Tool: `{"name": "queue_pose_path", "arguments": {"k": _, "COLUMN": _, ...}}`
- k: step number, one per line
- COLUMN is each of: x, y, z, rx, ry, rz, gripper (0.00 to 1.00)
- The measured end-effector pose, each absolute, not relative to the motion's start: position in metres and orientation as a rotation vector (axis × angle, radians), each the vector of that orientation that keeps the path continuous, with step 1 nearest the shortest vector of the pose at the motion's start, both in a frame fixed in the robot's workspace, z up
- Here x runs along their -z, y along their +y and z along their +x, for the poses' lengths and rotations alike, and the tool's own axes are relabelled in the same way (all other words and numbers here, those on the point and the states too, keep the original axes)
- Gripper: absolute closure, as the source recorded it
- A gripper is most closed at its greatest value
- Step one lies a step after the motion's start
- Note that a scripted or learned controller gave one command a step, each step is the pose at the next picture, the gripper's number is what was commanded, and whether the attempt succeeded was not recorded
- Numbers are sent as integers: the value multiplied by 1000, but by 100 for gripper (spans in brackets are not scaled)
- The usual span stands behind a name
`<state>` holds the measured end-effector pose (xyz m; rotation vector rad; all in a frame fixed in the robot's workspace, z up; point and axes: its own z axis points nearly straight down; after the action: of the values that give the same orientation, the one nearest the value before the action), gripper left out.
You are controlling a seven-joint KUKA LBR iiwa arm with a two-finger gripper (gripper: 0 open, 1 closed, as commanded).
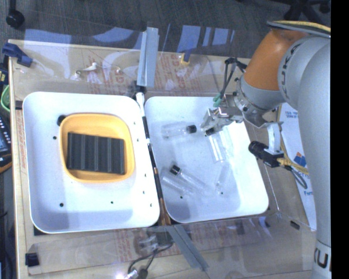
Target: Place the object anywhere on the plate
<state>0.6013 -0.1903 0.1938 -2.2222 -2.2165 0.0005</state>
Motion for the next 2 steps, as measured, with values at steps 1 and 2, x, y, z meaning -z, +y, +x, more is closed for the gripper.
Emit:
{"name": "queue_pose_path", "arguments": {"k": 1, "x": -225, "y": -119, "z": 585, "rx": -2, "ry": -2278, "rz": -2158, "gripper": 100}}
{"name": "queue_pose_path", "arguments": {"k": 2, "x": -221, "y": -46, "z": 598, "rx": -3, "ry": -2362, "rz": -2066, "gripper": 100}}
